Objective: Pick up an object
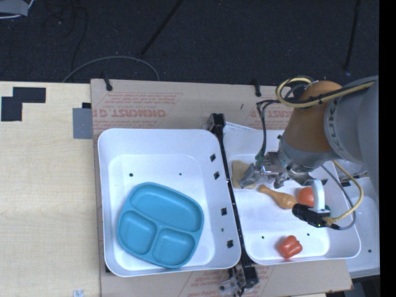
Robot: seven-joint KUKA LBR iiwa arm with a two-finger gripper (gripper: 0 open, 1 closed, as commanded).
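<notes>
My gripper (266, 178) is low in the right bin (346, 252), near its far left part, and its fingers look spread, so it is open. A tan gourd-shaped object (279, 197) lies just below the gripper, pointing toward the bin's middle. A second tan piece (240, 167) lies by the left finger (249, 178), partly hidden by it. An orange-red object (305, 197) lies to the right of the gourd, under the wrist. A red object (289, 246) rests alone near the front wall. Nothing shows between the fingers.
The left bin (111, 159) holds a blue divided plate (161, 225). A black divider (226, 190) runs between the bins. A black box with a green light (311, 215) and yellow cables hang from the wrist over the right bin.
</notes>
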